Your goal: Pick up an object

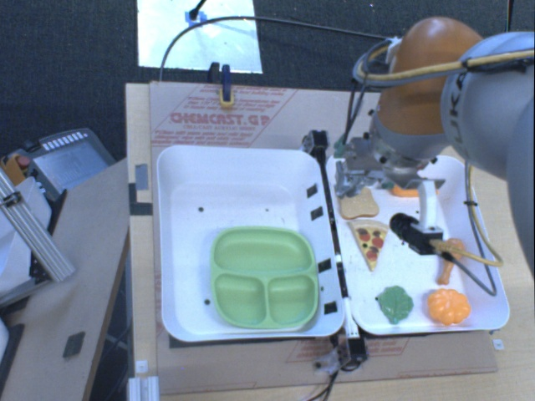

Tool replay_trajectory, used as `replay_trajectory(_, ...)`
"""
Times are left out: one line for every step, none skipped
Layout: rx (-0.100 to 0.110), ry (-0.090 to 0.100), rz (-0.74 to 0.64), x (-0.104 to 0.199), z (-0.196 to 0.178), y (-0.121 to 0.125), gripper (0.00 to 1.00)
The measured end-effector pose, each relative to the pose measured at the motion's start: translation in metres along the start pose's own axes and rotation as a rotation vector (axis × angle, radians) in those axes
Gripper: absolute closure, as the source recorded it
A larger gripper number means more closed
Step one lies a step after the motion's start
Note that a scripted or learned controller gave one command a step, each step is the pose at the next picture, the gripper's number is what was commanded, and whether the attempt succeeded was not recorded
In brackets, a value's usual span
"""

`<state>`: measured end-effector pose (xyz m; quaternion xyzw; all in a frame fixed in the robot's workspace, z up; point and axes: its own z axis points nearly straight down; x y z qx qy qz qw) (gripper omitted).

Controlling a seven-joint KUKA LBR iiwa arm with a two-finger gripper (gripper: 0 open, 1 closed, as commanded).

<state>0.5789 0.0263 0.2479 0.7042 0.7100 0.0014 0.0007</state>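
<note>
Several toys are lying in the right bin (493, 307) at the frame's right: toast (359, 205), pizza slice (370, 242), broccoli (394, 303). The hand (361, 178) is hovering just above the toast; its spread I cannot tell. Dropping straight, centred, looks wisest, avoiding the divider (328, 215).

Right bin contents noted:
- tan bread slice (359, 204), flat, near left wall, partly covered from above
- pizza slice (370, 242), flat, just below bread
- green broccoli (394, 303) and orange fruit (449, 305), apart, at front edge
</note>
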Motion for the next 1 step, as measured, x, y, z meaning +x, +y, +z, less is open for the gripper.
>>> replay_trajectory(-0.001, 0.0, 0.001, 0.0555, 0.0067, 0.0267, 1.0)
